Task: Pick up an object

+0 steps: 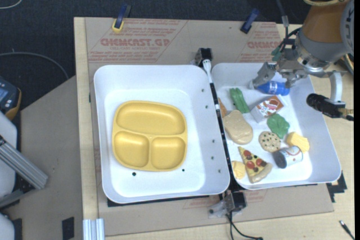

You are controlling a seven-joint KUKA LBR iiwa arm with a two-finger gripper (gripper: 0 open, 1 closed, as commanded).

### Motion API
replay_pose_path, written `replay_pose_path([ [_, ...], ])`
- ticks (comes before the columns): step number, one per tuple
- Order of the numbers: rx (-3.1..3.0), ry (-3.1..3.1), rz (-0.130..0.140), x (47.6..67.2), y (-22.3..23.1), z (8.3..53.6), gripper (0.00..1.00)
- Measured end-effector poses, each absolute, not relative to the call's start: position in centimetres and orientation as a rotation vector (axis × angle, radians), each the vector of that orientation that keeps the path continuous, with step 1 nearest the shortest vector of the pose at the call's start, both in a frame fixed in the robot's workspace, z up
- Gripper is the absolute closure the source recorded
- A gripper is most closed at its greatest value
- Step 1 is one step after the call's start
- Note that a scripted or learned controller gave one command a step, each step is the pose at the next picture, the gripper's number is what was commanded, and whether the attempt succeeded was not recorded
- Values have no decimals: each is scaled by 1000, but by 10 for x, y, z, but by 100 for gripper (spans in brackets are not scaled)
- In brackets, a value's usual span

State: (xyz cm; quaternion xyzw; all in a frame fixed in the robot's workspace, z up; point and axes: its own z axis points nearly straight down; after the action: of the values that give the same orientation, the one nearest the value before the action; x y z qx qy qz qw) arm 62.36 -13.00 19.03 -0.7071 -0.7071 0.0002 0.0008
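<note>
One pincer [269, 77] hovers at a blue bottle [274, 87].

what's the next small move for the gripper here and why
Probably a short descent onto the blue object. The gripper sits at the far end of the right bin, right over that object, and nothing shows between its fingers. The other toys lie nearer the camera, so the blue one looks like the closest target.
</note>
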Motion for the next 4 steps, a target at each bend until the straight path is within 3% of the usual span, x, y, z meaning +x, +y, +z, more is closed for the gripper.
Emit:
replay_pose_path([
  [1, -2218, -2215, 7, 615, -136, 138, 0],
  [2, -2233, -2231, -12, 620, -138, 108, 0],
  [3, -2241, -2239, -13, 622, -140, 119, 100],
  [4, -2227, -2226, -6, 623, -151, 172, 100],
])
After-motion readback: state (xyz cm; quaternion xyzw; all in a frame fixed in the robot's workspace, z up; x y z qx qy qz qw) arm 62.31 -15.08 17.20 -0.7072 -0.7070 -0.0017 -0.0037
